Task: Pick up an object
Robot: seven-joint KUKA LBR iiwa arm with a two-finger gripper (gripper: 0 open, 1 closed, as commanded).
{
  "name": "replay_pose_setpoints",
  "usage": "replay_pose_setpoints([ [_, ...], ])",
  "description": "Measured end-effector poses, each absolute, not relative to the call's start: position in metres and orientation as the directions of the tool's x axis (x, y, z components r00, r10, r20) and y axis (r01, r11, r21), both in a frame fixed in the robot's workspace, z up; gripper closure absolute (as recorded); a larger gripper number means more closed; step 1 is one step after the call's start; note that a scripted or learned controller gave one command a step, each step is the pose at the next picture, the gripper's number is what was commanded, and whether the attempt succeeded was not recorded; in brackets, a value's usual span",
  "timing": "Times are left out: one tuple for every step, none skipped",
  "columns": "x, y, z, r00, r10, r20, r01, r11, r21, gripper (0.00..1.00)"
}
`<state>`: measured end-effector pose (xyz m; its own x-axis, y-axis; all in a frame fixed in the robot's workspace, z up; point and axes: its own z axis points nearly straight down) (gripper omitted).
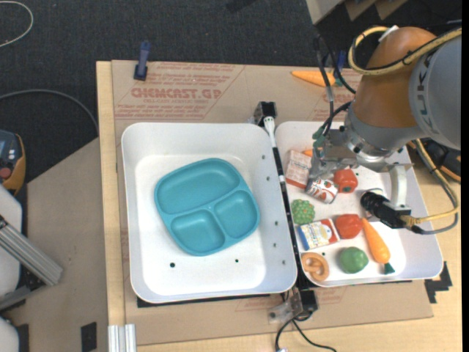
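Note:
My gripper [327, 167] hangs low in the right bin [429, 249], at its upper middle. Directly under and beside it lie a small red-and-white can [321, 191] and a red tomato [346, 180]. A red-and-white carton [297, 169] rests just to the gripper's left. The view does not show anything held. Further down the bin lie a green broccoli piece [303, 211], a small milk carton [316, 234], a red pepper [349, 226], an orange carrot [377, 242], a green lime [353, 259] and a pretzel [315, 266].
The left bin [139, 196] holds a teal divided plate [207, 205]. A black bar [277, 169] runs along the divide between the bins. The arm's grey and orange body [396, 86] overhangs the right bin's top right. Cables [432, 215] trail at the right edge.

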<state>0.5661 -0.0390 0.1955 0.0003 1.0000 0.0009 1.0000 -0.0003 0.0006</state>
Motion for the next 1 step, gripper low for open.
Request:
replay_pose_setpoints([
  [0.5003,0.0092,0.3341,-0.007,1.0,0.004,1.0,0.007,0.015,1.0],
])
